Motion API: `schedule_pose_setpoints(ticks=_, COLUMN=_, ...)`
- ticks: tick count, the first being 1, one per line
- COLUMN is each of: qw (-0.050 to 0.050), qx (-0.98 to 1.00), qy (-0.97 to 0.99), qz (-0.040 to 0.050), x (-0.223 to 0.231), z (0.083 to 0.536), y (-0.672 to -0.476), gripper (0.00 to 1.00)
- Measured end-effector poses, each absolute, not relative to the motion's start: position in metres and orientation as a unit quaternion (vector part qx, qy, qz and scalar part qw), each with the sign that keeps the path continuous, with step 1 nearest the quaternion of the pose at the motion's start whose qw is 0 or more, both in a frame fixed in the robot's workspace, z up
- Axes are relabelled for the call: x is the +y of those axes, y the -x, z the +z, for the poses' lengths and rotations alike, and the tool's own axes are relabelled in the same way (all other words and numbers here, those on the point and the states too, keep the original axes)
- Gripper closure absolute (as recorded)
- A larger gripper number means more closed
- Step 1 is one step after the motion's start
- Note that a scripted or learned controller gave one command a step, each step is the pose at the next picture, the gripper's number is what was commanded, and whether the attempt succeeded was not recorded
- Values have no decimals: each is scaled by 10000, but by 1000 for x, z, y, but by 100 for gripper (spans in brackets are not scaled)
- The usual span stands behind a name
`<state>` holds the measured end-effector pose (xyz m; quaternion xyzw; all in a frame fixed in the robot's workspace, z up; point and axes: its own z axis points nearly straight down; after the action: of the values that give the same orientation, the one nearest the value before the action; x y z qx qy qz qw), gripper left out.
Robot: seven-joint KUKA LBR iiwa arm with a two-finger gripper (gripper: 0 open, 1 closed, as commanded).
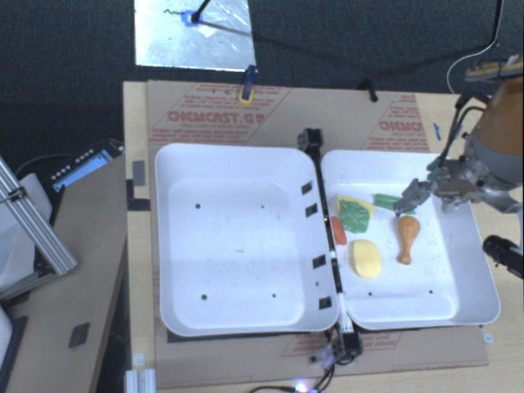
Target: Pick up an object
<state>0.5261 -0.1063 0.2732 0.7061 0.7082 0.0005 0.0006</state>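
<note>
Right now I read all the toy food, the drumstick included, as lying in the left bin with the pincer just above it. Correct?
Not quite: the bin is wrong. The camera view shows the drumstick, yellow piece, green leaf and orange piece in the right bin, with the pincer just above the drumstick.

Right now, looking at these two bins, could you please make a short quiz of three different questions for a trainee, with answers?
1. True or false: the toy drumstick lies in the left bin.
2. Which object lies nearest the divider between the bins? A) orange carrot-like piece B) yellow lemon-like piece C) green stick
3. Fill in: the gripper hovers over the ____ bin.

Key: 1 false, it lies in the right bin. 2 A. 3 right, close above the green stick and drumstick.
</note>
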Motion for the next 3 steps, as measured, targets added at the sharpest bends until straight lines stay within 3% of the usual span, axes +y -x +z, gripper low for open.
schedule_pose_setpoints(ticks=1, qw=19, qx=7090, qy=-7052, qz=15, x=-106, z=284, y=-527, gripper=100)
schedule_pose_setpoints(ticks=2, qw=78, qx=7041, qy=-7101, qz=11, x=-214, z=378, y=-508, gripper=100)
schedule_pose_setpoints(ticks=3, qw=23, qx=7098, qy=-7044, qz=9, x=-205, z=361, y=-593, gripper=100)
